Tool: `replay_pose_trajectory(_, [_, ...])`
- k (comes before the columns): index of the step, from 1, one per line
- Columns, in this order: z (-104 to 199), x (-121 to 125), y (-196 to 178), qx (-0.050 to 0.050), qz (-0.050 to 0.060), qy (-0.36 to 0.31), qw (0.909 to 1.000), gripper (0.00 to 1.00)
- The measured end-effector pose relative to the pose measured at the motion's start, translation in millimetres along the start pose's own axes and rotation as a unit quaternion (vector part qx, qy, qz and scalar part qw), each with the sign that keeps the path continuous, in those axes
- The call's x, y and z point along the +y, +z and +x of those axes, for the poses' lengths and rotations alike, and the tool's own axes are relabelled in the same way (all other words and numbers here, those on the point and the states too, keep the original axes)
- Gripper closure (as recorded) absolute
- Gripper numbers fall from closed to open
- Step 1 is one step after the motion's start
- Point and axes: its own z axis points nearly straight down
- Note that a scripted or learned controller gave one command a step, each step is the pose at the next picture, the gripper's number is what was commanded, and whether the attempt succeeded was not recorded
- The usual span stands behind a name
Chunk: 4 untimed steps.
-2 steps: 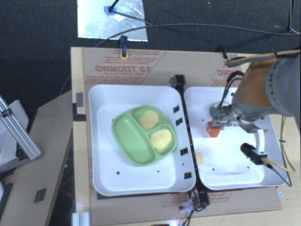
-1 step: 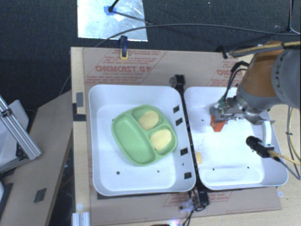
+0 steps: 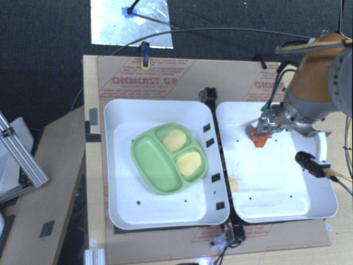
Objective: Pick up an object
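Observation:
A small orange-red object (image 3: 259, 139) lies in the right bin (image 3: 276, 203) near its far left part. My gripper (image 3: 263, 126) hangs right over it, touching or almost touching its top, and part of the object is hidden by the gripper. I cannot make out whether the object is held. In the left bin (image 3: 127, 203) a green divided plate (image 3: 154, 167) carries two pale yellow pieces, one (image 3: 175, 140) in the far compartment and one (image 3: 189, 162) in the near one.
A small yellow bit (image 3: 233, 185) sits at the right bin's left wall. The black divider (image 3: 218, 159) between the bins runs just left of the gripper. Brown cardboard (image 3: 165, 76) lies under both bins.

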Motion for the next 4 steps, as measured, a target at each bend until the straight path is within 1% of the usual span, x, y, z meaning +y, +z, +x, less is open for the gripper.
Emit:
replay_pose_trajectory(1, [5.2,4.3,-45.1,0.000,0.000,0.000,1.0000,1.00])
replay_pose_trajectory(2, [60.1,21.0,-36.4,0.001,0.002,-0.002,1.0000,1.00])
replay_pose_trajectory(3, [121.2,24.9,-26.5,0.002,0.003,-0.003,1.0000,1.00])
replay_pose_trajectory(4, [175.0,32.3,-16.7,0.001,0.003,-0.002,1.0000,1.00])
